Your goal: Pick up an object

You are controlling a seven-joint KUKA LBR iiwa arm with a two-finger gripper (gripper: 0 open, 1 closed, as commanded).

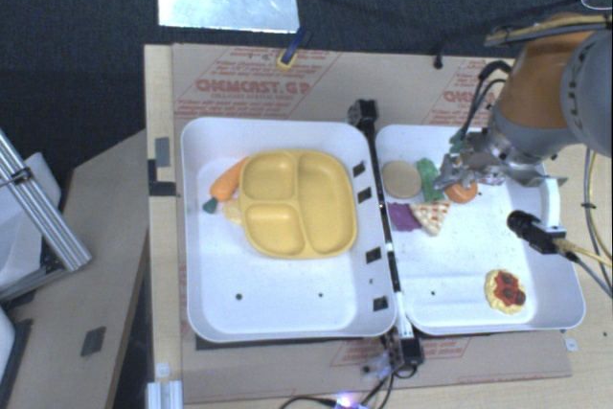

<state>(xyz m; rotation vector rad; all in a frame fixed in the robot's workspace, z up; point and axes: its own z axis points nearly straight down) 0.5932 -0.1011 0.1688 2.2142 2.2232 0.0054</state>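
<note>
In the right bin several toy foods lie near the back left. They are a tan round disc, a green piece, an orange piece, a purple piece and a pizza slice. A small round pizza lies alone at the front right. My gripper reaches in from the right and hangs low over the green and orange pieces, partly hiding both. Nothing shows as lifted.
The left bin holds a yellow divided plate with a toy carrot by its left rim. A black ridge separates the bins. A black part of the arm overhangs the right bin's right side.
</note>
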